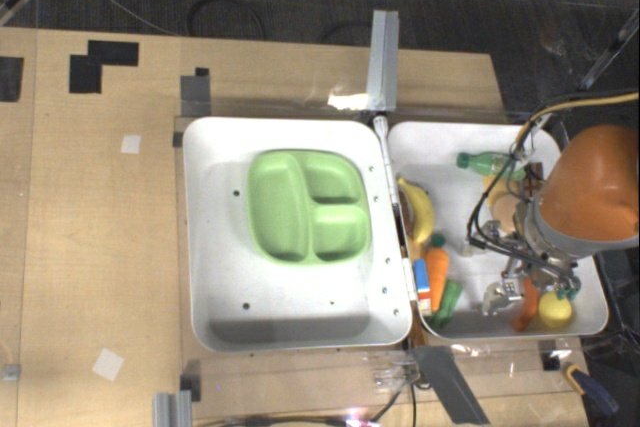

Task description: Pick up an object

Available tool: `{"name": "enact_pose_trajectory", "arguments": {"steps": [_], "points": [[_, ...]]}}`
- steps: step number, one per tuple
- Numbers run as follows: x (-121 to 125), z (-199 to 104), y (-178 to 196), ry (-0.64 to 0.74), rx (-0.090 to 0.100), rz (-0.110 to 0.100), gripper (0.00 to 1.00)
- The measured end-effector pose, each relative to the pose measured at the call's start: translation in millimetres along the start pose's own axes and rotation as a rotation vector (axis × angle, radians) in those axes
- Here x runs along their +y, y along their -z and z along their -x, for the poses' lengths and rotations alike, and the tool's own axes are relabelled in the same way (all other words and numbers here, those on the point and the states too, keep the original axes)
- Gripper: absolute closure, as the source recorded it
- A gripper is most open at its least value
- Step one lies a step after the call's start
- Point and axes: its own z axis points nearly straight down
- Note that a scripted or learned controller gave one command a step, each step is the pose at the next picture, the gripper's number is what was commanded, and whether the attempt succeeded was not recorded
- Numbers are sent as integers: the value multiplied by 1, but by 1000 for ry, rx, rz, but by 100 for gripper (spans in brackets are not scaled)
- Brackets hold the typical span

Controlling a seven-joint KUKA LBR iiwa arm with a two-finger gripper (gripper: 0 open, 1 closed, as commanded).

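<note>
Two white bins side by side on the surface (90, 245): left bin (215, 315) holding a green divided tray (305, 205). Right bin (445, 140) holding gripper (512, 295) low among banana (420, 210), carrot (437, 272), lemon (555, 310). Fingers' spread: cannot tell.

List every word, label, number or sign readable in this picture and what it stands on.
No text is readable.
The orange and blue packet in the right white bin may bear print, but it is too small and blurred to read.
The green divided plastic tray in the left white bin bears no lettering.
</note>
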Motion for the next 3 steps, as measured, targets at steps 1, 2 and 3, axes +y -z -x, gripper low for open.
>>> {"name": "enact_pose_trajectory", "arguments": {"steps": [1,2,3], "points": [[-64,6,38,-153,10,-1,0],[-64,6,-2,-186,5,-2,0],[-18,33,-2,-285,4,-1,0]]}}
